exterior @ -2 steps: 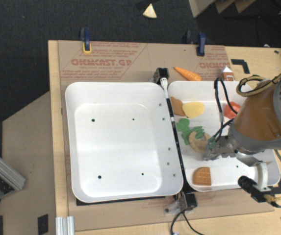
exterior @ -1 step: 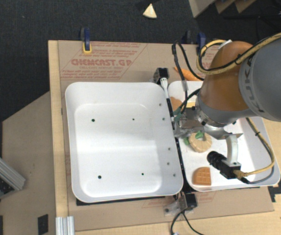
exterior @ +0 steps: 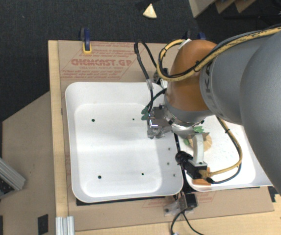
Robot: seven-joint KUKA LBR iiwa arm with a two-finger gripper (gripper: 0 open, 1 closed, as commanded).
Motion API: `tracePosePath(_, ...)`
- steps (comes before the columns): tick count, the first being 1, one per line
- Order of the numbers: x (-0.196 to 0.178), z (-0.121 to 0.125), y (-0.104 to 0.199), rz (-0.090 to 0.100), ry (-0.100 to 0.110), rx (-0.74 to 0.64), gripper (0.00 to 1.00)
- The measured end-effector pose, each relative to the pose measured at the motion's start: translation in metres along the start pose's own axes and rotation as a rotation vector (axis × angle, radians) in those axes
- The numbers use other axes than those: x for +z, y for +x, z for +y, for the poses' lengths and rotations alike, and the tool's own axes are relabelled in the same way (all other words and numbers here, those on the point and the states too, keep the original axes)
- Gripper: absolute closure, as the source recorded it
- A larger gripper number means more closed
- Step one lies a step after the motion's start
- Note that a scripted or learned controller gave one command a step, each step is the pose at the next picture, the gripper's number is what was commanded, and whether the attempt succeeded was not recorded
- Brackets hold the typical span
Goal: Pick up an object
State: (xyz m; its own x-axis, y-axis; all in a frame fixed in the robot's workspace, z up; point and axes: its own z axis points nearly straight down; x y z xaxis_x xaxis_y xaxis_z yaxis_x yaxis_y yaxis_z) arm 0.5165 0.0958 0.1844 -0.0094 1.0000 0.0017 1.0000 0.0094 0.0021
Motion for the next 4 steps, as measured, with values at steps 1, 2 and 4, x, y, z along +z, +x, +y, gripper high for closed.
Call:
tracePosePath(1,0.000,-0.039,-0.057,-0.002,0.008,0.015,1.00)
tracePosePath(2,-0.010,-0.036,-0.054,-0.001,0.003,0.010,1.00)
tracePosePath(4,0.012,-0.039,0.056,0.002,0.006,-0.002,1.00)
